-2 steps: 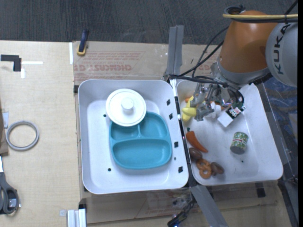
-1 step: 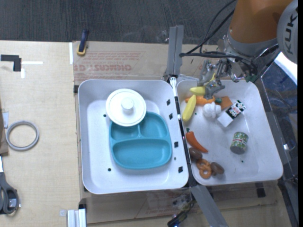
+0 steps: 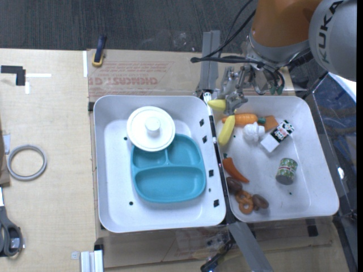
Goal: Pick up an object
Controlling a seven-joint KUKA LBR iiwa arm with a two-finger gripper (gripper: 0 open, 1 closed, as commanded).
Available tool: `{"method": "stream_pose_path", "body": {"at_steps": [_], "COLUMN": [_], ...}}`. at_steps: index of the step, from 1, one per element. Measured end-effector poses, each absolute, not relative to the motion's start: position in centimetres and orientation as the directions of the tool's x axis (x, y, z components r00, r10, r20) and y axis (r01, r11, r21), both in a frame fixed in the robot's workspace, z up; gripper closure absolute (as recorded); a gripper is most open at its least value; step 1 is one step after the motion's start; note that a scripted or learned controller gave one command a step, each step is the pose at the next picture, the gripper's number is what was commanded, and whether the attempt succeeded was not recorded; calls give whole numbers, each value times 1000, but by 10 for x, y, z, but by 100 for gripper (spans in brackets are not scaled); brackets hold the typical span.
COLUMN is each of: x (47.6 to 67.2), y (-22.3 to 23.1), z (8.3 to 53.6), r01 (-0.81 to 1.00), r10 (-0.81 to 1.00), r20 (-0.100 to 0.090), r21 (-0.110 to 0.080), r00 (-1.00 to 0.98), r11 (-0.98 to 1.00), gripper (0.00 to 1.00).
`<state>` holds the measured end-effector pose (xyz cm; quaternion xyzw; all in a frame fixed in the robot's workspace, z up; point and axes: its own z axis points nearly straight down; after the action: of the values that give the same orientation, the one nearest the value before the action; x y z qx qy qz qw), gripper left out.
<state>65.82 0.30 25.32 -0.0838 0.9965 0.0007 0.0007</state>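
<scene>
Gripper (image 3: 235,98) hovers at the right bin's (image 3: 317,146) eleven o'clock corner, directly above the banana (image 3: 226,128); finger spread cannot be told. Banana appears light, smooth plastic, likely slippery; a hold across its mid-length seems soundest.

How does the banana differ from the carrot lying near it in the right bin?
The banana is yellow; the carrot is orange. The banana lies roughly up-down in the view along the bin's left wall; the carrot lies across it. The banana looks longer than the carrot. Both sit in the right bin, close below the gripper.
</scene>
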Motion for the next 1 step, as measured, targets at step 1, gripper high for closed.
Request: {"method": "stream_pose_path", "body": {"at_steps": [1], "x": [660], "y": [3], "z": [260], "r01": [-167], "r10": [-167], "r20": [-3], "r21": [1], "r00": [-986], "r11": [986], "gripper": [100]}}
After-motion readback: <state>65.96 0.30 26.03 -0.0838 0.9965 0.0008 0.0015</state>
